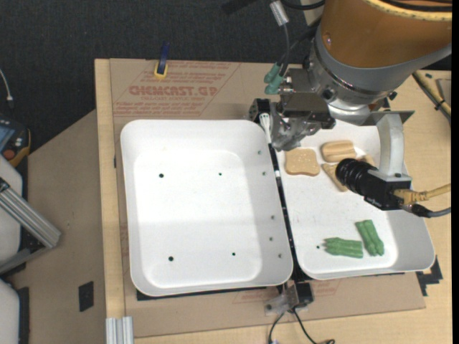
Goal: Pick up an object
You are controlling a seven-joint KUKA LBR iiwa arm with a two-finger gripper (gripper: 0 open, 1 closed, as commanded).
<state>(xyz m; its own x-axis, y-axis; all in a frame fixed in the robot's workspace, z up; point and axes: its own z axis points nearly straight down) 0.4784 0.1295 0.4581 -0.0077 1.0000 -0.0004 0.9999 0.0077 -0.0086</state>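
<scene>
Bread slice (302,163): tan toast-shaped piece in the right bin (401,264), near its upper left, close to the divide between bins
Gripper (287,136): low over the right bin's top-left corner, just above and left of the bread slice; cannot tell whether it is spread or clenched, nothing seen held
Other pieces: tan roll (338,150) just right of the slice; two green pods (356,242) near the front edge, well apart from the gripper
Left bin (143,149): bare white floor with small dark dots
Risk, likely: descent so near the bin wall could catch the rim, or land beside the slice
Risk, likely: a flat slice may slip out; the roll could get nudged
Writing: red print on the cardboard (179,84) behind the bins, roughly "CHEMCAST GP", smaller line unreadable
</scene>
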